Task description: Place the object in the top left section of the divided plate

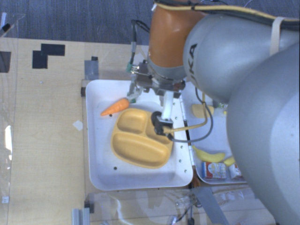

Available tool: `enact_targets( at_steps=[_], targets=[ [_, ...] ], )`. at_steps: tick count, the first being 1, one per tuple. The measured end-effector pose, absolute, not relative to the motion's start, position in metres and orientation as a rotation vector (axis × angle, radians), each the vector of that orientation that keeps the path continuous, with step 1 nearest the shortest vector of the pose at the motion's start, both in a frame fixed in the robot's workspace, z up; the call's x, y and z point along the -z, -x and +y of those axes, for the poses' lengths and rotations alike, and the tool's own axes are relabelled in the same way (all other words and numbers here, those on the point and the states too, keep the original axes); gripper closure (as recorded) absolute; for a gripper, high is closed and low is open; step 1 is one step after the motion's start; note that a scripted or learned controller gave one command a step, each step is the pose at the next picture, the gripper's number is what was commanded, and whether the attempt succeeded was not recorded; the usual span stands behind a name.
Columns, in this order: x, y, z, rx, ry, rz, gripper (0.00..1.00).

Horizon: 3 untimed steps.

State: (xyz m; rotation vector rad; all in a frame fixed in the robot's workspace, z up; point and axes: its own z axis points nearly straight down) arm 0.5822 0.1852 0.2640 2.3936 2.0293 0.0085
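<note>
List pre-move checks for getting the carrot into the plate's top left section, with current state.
1. Target located: ok, the orange toy carrot lies on the floor of the left white bin.
2. Carrot in the yellow divided plate: not ok, it lies outside, beside the plate's upper left rim.
3. Plate's top left section in sight: ok, it is the one nearest the carrot.
4. gripper at carrot: ok, at its green end.
5. Grasp secured: cannot tell.
6. Plate flat in bin: ok.
</note>
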Motion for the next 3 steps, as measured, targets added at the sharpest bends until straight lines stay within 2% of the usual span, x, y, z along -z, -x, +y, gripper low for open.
enact_targets(
  at_steps=[1, 2, 3],
  targets=[
    [-0.275, -0.583, 0.186, -0.015, -2.385, 2.036, 1.00],
    [-0.275, -0.583, 0.186, -0.014, -2.384, 2.037, 0.00],
    [-0.286, -0.584, 0.187, -0.020, -2.374, 2.044, 1.00]
  ],
)
